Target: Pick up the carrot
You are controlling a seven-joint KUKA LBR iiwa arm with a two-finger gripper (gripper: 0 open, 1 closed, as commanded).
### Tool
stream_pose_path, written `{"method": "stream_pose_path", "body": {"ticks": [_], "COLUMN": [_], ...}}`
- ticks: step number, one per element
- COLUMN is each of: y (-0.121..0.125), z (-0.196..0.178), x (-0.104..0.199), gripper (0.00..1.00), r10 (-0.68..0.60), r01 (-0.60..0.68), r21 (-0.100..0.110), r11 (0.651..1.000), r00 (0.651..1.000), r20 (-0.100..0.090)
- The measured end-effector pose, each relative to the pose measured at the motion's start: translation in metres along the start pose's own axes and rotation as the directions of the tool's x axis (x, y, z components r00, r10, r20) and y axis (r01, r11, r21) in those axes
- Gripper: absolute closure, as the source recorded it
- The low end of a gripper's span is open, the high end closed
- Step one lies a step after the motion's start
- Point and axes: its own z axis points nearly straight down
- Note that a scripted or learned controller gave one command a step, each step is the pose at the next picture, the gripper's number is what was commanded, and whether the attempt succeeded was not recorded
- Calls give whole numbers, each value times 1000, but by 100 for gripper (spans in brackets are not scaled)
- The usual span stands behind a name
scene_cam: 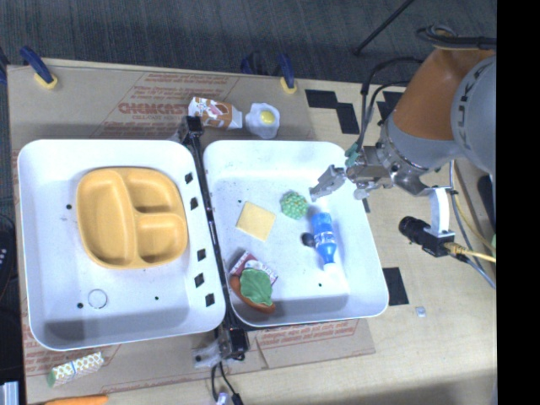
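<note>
Over right bin point(359, 264) | claw point(331, 181) state unclear | carrot point(253, 289) at near-left corner

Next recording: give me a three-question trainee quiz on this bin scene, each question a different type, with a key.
1. True or false: the yellow divided tray lies in the left bin.
2. Which item lies nearest the gripper? A) blue bottle B) yellow cheese slice C) carrot
3. Fill in: the carrot lies at the right bin's front-____ corner in the camera view.

Key: 1 true; 2 A; 3 left.
</note>
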Motion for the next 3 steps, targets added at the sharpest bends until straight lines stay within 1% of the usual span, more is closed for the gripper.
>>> {"method": "stream_pose_path", "body": {"ticks": [1,2,3], "y": [0,32,32], "z": [71,130,120], "x": [71,85,85], "gripper": [0,0,100], "r10": [-78,-187,-191], "r01": [78,187,191], "r21": [1,1,3], "r11": [997,982,982], "r00": [997,982,982], "r20": [0,-1,-1]}}
